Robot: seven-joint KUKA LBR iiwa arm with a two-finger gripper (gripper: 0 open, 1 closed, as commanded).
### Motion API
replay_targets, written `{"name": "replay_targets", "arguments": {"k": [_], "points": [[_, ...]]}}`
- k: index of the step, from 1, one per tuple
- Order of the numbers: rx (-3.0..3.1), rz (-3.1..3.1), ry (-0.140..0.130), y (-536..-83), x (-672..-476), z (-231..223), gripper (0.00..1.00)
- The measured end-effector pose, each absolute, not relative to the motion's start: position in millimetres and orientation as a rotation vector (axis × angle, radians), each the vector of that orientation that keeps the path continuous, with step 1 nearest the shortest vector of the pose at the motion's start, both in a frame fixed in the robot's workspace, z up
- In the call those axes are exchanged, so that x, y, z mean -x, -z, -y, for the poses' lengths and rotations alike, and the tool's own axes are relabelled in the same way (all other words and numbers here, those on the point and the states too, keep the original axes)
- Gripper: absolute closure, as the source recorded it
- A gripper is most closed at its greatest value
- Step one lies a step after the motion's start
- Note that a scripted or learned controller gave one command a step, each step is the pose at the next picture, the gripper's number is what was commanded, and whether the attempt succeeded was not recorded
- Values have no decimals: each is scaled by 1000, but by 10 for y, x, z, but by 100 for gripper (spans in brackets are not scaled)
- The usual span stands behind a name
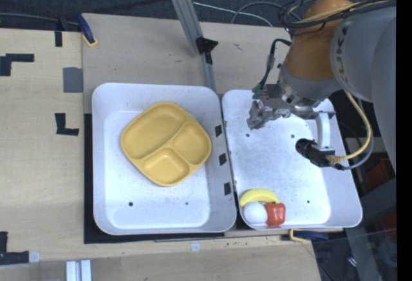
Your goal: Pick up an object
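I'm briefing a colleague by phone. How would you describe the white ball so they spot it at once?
Start at the right-hand white bin of the two. Go to its near left corner, away from the claw, where three small things huddle. The white ball is the round, plain white one, below a yellow piece and left of a red piece.

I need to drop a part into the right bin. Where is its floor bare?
The right bin is bare across its middle, between the gripper at the far left and the toys at the near left corner. That corner is crowded.
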State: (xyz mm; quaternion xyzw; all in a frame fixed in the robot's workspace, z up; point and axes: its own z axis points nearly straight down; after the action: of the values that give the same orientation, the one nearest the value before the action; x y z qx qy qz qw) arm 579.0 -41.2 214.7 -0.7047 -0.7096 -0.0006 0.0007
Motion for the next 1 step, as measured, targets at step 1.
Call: {"name": "replay_targets", "arguments": {"k": [1], "points": [[2211,2228,1,-2279,-5656,-119,100]]}}
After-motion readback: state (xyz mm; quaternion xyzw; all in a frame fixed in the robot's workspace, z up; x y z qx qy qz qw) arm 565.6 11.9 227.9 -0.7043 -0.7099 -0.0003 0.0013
